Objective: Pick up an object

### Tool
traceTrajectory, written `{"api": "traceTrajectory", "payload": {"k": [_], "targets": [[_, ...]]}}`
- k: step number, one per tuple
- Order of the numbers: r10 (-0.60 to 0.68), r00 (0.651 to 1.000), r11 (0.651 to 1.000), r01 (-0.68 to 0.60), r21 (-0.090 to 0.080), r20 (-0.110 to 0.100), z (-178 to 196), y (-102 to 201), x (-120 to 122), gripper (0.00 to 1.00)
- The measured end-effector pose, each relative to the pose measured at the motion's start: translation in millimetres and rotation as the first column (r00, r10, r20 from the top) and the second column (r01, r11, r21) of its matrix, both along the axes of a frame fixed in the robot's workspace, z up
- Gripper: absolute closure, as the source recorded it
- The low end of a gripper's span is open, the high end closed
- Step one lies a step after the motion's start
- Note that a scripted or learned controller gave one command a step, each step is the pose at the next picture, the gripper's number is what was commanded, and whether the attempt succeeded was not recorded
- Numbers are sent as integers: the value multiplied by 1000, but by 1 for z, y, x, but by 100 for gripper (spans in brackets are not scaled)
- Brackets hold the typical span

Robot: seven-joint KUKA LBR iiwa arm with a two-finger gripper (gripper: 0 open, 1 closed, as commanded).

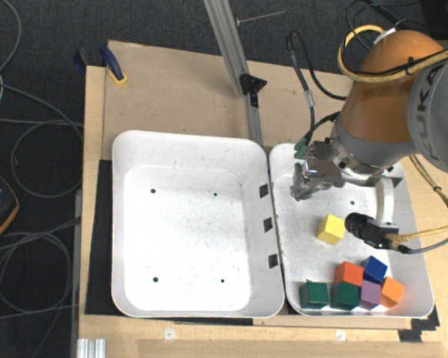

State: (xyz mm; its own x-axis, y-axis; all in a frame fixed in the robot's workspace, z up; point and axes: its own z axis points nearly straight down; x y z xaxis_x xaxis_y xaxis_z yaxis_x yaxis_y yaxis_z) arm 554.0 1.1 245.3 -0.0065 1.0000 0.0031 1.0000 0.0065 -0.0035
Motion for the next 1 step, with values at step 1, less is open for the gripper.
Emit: {"api": "traceTrajectory", "payload": {"k": [1], "targets": [[0,1000,1000,0,-1,5,5,47,-3,100]]}}
